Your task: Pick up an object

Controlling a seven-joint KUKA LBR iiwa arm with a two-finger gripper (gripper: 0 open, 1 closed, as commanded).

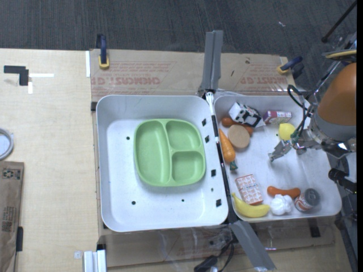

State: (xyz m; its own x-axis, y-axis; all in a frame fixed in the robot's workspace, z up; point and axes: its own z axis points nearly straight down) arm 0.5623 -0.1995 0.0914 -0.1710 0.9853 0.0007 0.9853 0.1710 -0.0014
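Gripper [282, 150] in right bin [334, 205], near yellow ball [286, 131], nothing held

A divided plate [169, 152] lies in the left bin [108, 169]; right bin [329, 208] holds clutter.

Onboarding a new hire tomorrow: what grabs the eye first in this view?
The green divided plate lying alone in the middle of the left bin. Next, the right bin, cluttered with small things: a carrot along its left wall, a banana at its near left corner, a yellow ball towards the back. The claw hangs over that bin's middle.
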